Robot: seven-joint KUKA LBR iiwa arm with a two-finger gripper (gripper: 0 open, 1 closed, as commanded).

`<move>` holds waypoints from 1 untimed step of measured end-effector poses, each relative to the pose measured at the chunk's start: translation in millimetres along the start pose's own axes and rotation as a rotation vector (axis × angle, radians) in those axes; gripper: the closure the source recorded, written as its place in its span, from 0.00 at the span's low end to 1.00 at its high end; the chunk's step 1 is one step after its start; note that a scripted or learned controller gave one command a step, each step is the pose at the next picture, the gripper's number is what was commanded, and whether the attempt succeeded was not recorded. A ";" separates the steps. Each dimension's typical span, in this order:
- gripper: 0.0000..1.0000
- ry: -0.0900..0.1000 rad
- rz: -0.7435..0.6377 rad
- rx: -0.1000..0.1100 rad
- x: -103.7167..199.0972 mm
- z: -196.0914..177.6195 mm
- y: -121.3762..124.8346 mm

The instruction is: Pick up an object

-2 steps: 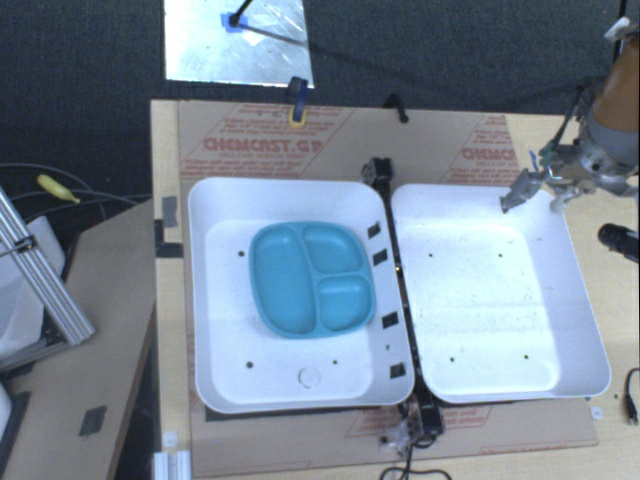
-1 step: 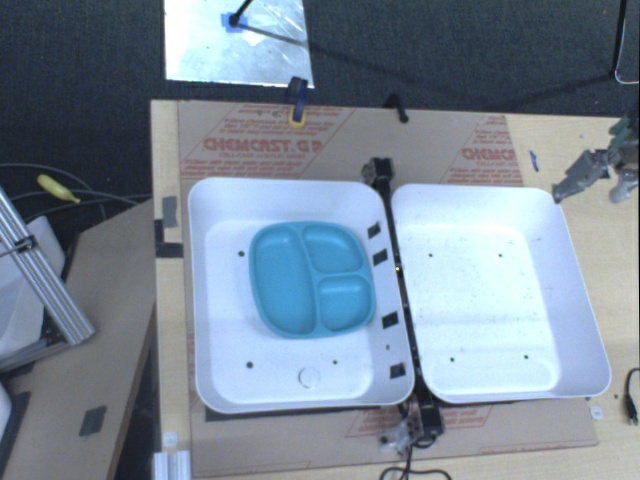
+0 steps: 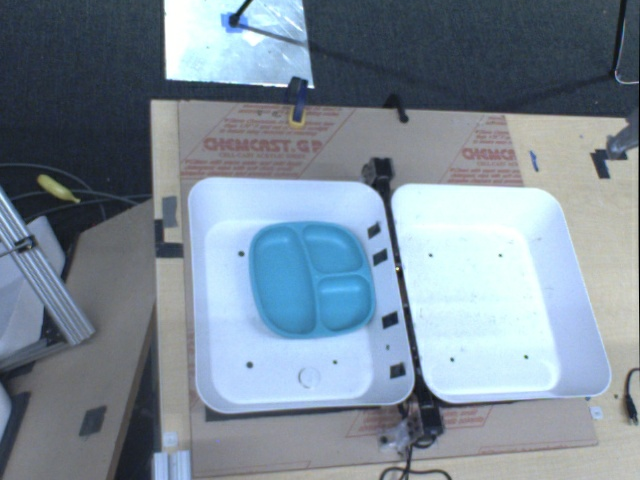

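one blue plate (image 3: 312,279), rounded, with three compartments, lies flat mid left bin (image 3: 225,368); second bin (image 3: 575,363) at its 3 o'clock. two bins counted.

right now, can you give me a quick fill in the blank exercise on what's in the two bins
1. The blue plate lies in the ____ bin as the camera sees it.
2. The plate is split into ____ compartments.
3. The colour of both bins is ____.
4. Black clips sit along the ____ between the bins.

Missing words: left; three; white; seam
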State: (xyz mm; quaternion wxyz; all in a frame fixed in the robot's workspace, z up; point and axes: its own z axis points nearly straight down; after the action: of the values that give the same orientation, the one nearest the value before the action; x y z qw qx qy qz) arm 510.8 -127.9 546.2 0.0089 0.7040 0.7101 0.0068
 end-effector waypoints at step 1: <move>0.00 0.004 0.002 0.024 21.5 59.2 -25.0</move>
State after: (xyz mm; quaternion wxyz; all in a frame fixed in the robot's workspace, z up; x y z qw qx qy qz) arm 487.0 -106.8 486.5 -0.0010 0.7049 0.7093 -0.0004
